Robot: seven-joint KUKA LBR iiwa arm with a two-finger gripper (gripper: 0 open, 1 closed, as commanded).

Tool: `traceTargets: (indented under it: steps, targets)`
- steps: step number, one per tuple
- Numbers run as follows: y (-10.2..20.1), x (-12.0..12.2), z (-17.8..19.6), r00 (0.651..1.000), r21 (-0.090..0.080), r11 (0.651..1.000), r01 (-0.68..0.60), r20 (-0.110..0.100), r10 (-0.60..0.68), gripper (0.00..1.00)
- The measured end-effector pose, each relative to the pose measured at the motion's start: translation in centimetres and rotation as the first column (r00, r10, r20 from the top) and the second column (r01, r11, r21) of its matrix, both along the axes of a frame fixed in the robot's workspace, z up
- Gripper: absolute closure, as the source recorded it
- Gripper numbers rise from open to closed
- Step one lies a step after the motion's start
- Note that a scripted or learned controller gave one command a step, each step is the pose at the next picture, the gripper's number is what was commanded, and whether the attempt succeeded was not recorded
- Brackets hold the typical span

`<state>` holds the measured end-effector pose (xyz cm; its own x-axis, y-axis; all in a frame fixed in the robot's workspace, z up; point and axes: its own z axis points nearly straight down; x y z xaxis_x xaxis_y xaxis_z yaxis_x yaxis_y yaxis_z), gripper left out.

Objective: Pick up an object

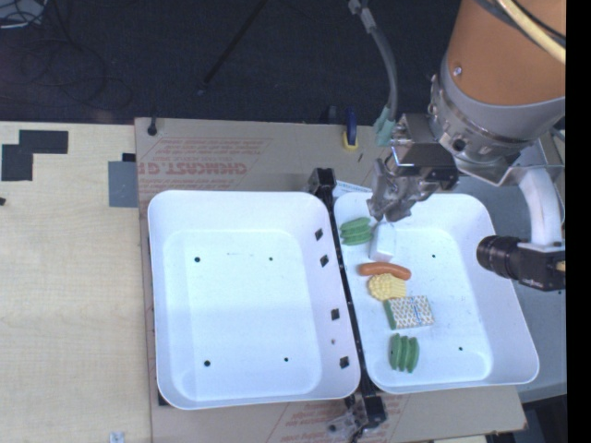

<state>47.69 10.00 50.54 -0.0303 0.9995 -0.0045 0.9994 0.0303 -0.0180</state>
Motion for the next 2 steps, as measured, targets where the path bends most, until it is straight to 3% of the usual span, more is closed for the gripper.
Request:
traceTargets:
  steps: [2]
  targets:
    - [0.17,0.05,1.83,1.000,-0.001,1.000,-0.017,-0.008,0.017,1.00]
